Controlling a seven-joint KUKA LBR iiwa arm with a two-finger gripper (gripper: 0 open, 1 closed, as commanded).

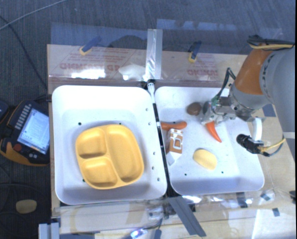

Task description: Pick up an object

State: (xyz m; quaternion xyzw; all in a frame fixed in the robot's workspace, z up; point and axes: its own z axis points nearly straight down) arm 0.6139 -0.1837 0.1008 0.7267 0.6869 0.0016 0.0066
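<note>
The right bin holds several small objects. An orange carrot lies at a slant near the bin's middle. My gripper is down inside the bin, right at the carrot's upper end and just right of a brown round piece. An orange sausage and a small brown and white carton lie by the bin's left wall. A pale yellow lump rests nearer the front. The grey arm with its orange band reaches in from the right.
The left bin holds a yellow divided plate. A black cable with a connector hangs from the wrist over the right bin's right side. A handheld controller lies on the floor at far left.
</note>
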